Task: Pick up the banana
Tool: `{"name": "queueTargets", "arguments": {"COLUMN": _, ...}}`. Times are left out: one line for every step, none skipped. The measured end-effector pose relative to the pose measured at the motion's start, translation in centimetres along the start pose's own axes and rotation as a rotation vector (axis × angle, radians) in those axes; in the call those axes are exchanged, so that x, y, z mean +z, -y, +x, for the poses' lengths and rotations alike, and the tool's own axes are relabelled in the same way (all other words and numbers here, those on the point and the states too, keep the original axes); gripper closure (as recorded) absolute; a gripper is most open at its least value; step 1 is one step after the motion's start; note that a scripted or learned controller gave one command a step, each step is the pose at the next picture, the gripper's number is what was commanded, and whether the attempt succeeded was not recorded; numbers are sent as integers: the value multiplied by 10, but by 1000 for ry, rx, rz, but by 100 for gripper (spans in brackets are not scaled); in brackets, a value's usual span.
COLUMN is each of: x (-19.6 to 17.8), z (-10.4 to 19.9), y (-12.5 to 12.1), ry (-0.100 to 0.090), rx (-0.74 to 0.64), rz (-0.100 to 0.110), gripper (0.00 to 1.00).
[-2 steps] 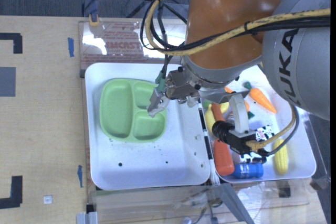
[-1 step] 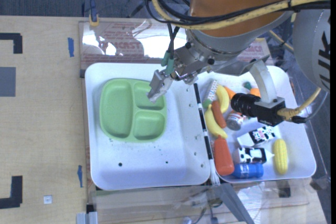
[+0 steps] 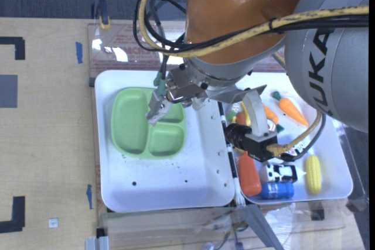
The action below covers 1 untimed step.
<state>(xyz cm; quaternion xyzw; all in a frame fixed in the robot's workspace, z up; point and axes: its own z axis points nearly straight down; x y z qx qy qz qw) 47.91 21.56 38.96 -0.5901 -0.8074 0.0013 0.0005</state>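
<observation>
My gripper [image 3: 154, 112] hangs over the left bin [image 3: 176, 184], above the right half of a green divided plate [image 3: 132, 120]. I see nothing held at its tip. In the right bin [image 3: 343, 184], a small yellow patch [image 3: 242, 119] shows beside the wrist hardware. It may be the banana, but most of it is hidden by the arm. The gripper is well to the left of that patch, across the wall between the bins.
The right bin holds an orange carrot [image 3: 291, 110], a yellow corn cob [image 3: 314, 173], a red-orange item [image 3: 249, 176], a blue bottle [image 3: 276, 190] and a black-and-white toy [image 3: 280, 171]. The big arm body covers the bins' far edges.
</observation>
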Motion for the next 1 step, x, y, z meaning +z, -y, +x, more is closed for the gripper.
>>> {"name": "queueTargets", "arguments": {"x": -33, "z": -30, "y": -67, "ry": 0, "rx": 56, "rz": -4, "gripper": 0}}
